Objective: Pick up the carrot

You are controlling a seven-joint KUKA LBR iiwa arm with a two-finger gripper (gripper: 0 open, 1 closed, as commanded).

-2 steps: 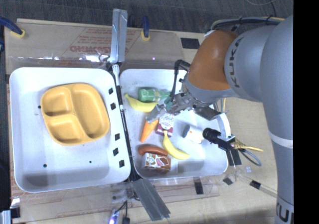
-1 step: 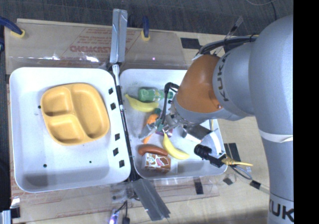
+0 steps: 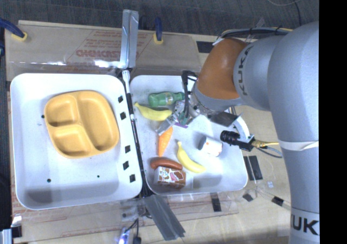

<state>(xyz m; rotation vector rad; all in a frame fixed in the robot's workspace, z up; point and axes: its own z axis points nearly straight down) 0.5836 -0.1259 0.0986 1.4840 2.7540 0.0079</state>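
The orange carrot (image 3: 165, 141) lies in the right bin (image 3: 238, 175), near its left-middle, pointing up toward the gripper. My gripper (image 3: 181, 116) hangs just above and right of the carrot's upper tip, under the orange wrist band. I cannot make out how the gripper stands, and nothing visibly sits in it.
Around the carrot lie a yellow banana (image 3: 153, 112), a green bottle (image 3: 164, 98), a second banana (image 3: 190, 160), a red sausage (image 3: 165, 163), a brown packet (image 3: 170, 177) and a white item (image 3: 210, 146). The left bin (image 3: 27, 183) holds a yellow divided plate (image 3: 80, 123).
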